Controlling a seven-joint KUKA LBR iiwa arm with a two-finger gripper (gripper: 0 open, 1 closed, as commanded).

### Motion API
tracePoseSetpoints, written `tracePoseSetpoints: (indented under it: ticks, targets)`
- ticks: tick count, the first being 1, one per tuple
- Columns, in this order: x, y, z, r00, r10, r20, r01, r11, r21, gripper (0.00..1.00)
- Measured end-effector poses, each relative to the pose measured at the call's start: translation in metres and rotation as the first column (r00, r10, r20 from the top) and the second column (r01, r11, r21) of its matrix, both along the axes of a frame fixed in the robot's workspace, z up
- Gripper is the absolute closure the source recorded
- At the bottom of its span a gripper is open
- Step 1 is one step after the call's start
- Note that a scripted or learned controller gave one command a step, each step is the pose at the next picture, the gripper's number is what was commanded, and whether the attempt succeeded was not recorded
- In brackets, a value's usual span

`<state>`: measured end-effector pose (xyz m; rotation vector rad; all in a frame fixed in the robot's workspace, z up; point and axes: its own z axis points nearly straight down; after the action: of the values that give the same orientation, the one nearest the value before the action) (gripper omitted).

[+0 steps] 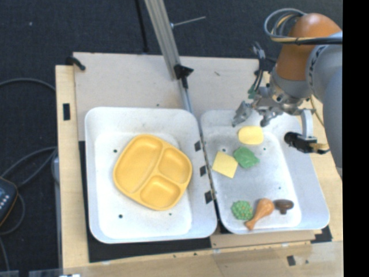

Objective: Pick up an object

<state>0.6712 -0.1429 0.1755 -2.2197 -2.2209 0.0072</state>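
In the right bin (300, 195) lie several toy foods: a pale yellow oval piece (251, 135), a green leafy piece (247, 157), a yellow square slice (225, 165), a green broccoli-like piece (241, 209), an orange drumstick (259, 212) and a small brown piece (283, 205). My gripper (254, 116) hangs over the bin's far edge, just above the pale yellow oval piece. Its two fingers stand spread apart with nothing between them.
The left bin (104, 212) holds a yellow divided plate (152, 171). A slanted metal pole (164, 33) rises behind the bins, with its clamp near the gap between them. A black fitting (300, 141) sits at the right bin's far right rim.
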Motion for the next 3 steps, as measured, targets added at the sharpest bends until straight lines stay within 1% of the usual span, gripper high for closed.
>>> tracePoseSetpoints:
  ticks: [1,2,3]
  targets:
    - [0.001,-0.007,-0.044,1.0,-0.001,0.0,0.001,1.0,0.0,0.0]
    - [0.001,-0.01,-0.073,1.0,-0.002,0.003,0.002,1.0,-0.002,0.0]
    - [0.003,-0.011,-0.058,1.0,-0.001,0.008,0.001,1.0,-0.003,1.0]
